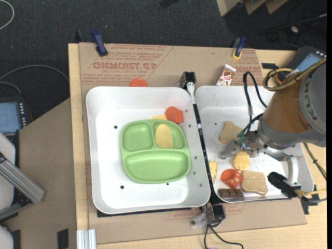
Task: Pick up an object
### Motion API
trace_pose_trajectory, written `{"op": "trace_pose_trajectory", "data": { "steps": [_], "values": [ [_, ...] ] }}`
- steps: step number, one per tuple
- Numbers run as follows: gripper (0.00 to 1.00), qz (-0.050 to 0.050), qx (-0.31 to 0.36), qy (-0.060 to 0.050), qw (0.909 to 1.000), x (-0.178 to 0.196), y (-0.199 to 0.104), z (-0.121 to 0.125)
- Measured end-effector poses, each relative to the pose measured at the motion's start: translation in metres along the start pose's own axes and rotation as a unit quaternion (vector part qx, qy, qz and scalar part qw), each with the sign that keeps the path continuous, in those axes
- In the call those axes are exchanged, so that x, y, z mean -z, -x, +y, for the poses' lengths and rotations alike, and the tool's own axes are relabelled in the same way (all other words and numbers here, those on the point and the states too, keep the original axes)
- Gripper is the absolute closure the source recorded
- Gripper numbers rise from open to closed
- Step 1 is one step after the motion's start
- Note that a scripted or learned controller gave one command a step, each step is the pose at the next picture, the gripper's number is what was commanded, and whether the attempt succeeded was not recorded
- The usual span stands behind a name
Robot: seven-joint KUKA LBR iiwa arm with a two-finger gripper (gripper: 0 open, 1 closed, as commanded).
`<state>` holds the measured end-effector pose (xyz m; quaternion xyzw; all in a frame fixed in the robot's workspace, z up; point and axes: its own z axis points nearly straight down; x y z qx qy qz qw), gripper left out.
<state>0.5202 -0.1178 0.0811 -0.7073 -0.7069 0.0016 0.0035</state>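
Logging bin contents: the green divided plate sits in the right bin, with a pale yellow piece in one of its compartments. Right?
Not quite. The camera view shows the green divided plate in the left bin, not the right one. The pale yellow piece does lie in its upper right compartment.

Even, bright overhead light, with mild glare on the white bins (pixel 104 191). Shadows are soft and short. Focus is slightly soft throughout, with the dark floor (pixel 104 9) dim.

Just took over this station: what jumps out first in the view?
The green divided tray fills the middle of the left bin, with a pale yellow piece in its upper right compartment. In the right bin, the claw hangs low over a cluster of toy foods: a bread slice, a red piece and a corn-like piece.
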Motion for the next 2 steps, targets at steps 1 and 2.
{"op": "trace_pose_trajectory", "data": {
  "steps": [1, 2],
  "values": [
    [1.0, -0.002, 0.0, 0.005, 1.0, 0.014, 0.001, 0.003],
    [1.0, 0.0, 0.005, 0.009, 0.9999, 0.109, -0.081, 0.016]
  ]
}}
